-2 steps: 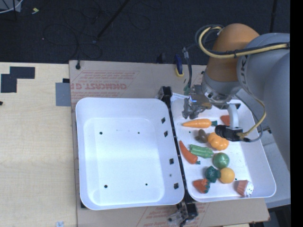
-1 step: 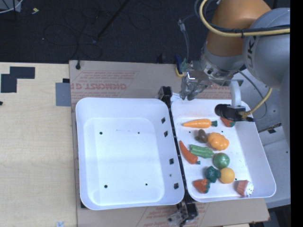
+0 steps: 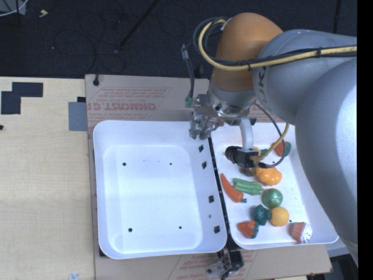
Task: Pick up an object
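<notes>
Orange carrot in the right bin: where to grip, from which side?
Grip the orange carrot mid-length, coming straight down, jaws across its narrow width. It lies flat and slanted by the bin's left wall; the green pepper crowds its right side, so the upper end looks clearer.

**Arm reaching in, wrist bent down**

The grey arm enters from the right, filling the upper right. Its orange band sits above the wrist, which points downward. The gripper hangs low at the wrist's left.
</notes>
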### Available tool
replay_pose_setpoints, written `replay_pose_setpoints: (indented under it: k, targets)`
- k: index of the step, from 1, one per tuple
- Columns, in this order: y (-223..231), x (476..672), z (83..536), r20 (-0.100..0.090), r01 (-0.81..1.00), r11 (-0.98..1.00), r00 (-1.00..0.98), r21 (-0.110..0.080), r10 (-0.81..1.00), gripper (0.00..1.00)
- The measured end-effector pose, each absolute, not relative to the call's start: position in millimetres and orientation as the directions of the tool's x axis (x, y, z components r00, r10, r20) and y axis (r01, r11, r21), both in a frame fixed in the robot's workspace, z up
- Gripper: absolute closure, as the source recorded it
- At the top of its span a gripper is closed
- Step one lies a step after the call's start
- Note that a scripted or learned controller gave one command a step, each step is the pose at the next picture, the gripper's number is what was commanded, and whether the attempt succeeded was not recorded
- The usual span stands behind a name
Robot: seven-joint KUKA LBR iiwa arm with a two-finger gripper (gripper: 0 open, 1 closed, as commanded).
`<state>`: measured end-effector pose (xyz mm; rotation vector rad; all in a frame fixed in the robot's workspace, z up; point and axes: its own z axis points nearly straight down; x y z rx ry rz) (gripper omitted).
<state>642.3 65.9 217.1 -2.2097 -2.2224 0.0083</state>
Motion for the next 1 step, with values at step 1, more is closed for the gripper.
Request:
replay_pose_setpoints:
  k: [1]
  targets:
    - [111.3,644.9,317.6,0.003,1.000,0.006,-0.006,0.008,1.000,1.00]
